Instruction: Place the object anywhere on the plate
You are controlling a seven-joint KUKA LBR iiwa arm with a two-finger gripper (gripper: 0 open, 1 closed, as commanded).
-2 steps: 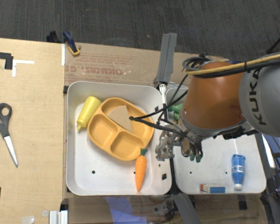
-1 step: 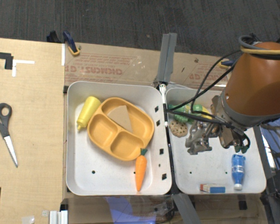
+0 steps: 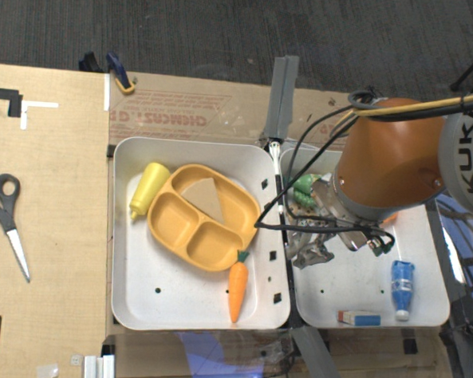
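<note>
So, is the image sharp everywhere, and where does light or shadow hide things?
Camera view: mostly sharp; the orange wrist band looms large and covers the end effector; the white left bin is brightly lit, the yellow plate casts soft shadow, and a bluish glare sits at the bottom edge.

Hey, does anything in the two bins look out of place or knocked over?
Nothing looks spilled or damaged. The yellow divided plate sits at a slant in the left bin, with a yellow bottle against its left edge and a toy carrot at its lower corner, both off the plate. A small blue bottle lies in the right bin.
</note>
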